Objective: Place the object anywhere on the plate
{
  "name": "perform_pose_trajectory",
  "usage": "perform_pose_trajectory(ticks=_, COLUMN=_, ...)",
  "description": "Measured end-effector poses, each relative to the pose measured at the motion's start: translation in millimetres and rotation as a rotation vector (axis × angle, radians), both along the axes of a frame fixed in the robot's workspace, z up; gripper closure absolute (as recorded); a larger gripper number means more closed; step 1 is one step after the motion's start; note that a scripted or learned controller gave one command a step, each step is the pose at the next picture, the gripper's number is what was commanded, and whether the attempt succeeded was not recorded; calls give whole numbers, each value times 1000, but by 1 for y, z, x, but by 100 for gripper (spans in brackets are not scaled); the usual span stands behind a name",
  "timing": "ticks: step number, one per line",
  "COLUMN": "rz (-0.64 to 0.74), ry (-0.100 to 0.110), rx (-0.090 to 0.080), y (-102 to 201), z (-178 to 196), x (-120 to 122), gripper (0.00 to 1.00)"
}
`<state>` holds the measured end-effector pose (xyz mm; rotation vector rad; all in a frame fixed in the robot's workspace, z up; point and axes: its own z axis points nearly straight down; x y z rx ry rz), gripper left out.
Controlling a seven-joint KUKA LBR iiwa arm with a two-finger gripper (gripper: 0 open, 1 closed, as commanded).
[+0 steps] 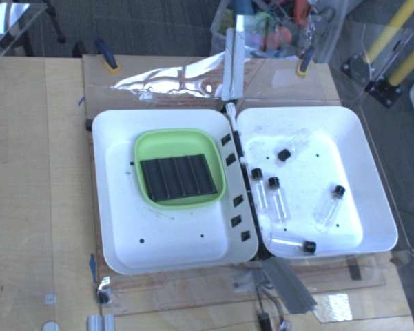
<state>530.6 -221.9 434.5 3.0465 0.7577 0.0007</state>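
Green plate (pixel 146 145) sits in the left bin (pixel 117 205), and a dark ribbed slab (pixel 178 176) lies flat across its middle, well inside the rim. Over in the right bin (pixel 368 185), five clear vials with black caps are scattered on the white floor: one up top (pixel 294 143), two side by side near the divider (pixel 260 193) (pixel 279 202), one tilted toward the right (pixel 328 211), and one lying along the near wall (pixel 288 241). Every vial is well apart from the plate, with the divider between them!
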Motion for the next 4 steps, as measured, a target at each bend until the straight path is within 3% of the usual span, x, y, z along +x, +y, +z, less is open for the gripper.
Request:
perform_pose_trajectory(ticks=1, rz=-121, ry=0, rx=0, y=-2, z=0, x=17, gripper=0)
perform_pose_trajectory(ticks=2, rz=-244, ry=-1, rx=0, y=0, z=0, x=51, gripper=0)
perform_pose_trajectory(ticks=3, rz=-244, ry=-1, rx=0, y=1, z=0, x=51, gripper=0)
perform_pose_trajectory(ticks=4, rz=-275, ry=0, rx=1, y=1, z=0, x=91, gripper=0)
